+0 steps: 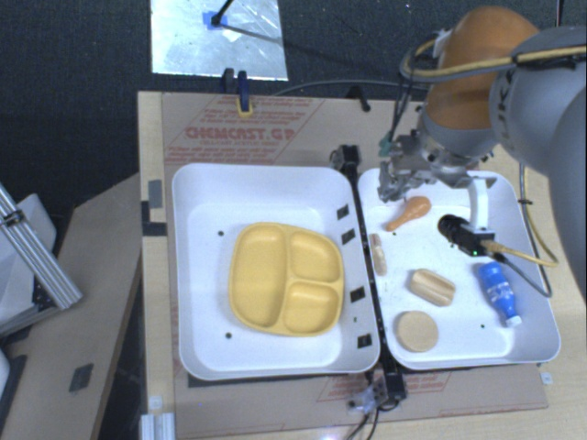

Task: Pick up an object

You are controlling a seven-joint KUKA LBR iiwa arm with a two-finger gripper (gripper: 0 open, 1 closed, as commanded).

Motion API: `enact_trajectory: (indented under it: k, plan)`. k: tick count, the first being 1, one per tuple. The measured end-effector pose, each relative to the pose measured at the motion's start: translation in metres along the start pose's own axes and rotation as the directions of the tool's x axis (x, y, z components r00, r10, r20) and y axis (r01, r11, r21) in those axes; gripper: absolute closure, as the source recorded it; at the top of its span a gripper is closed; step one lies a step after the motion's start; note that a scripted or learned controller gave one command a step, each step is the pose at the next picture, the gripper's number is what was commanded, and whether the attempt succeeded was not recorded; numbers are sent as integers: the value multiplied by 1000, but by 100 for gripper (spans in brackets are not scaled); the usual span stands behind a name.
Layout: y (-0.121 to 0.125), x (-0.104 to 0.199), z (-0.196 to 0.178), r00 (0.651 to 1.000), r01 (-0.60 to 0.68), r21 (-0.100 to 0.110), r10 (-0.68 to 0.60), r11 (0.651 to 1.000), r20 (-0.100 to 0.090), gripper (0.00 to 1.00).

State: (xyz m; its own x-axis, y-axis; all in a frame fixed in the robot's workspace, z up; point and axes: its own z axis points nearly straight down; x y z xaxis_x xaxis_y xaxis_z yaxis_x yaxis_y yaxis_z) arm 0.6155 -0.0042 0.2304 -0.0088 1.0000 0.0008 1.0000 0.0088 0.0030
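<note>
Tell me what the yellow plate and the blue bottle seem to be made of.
The plate looks like plastic with a matte finish: one even yellow, with soft moulded dividers. The bottle is probably plastic too, blue with a paler end, but it is too small to be sure.

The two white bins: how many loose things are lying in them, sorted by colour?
Yellow: 1, the divided plate
Tan or orange: 4, the drumstick-shaped piece, small stick, bun-shaped piece and round disc
Blue: 1, the bottle
Total: 6
</note>
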Motion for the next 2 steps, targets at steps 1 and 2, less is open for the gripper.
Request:
enact_trajectory:
  k: [1, 2]
  plan:
    - [-3, 53, -9, 1000, 1, 1, -1, 1000, -1, 100]
    - [-5, 112, 4, 1000, 1, 2, -1, 1000, -1, 100]
